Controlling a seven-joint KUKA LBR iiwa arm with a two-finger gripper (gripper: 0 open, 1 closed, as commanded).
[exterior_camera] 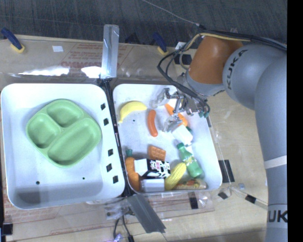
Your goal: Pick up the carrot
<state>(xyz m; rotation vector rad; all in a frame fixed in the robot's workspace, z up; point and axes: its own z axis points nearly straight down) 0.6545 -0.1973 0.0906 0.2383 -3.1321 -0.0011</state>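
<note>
An orange, carrot-like piece [168,108] shows at the upper right of the right bin [141,92], and more orange [184,119] shows just past the gripper. My gripper [174,111] is down right over it and hides its middle. I cannot tell whether the piece is held or lying on the bin floor. A second orange piece with a green top [131,169] lies against the same bin's left wall, far from the gripper.
The right bin also holds a banana [132,108], a red sausage [152,122], a white bottle [182,134], a green bottle [189,162], a corn cob [175,174], a cow-patterned carton [155,169] and an orange waffle [156,152]. A green divided plate [63,131] lies in the left bin [20,185].
</note>
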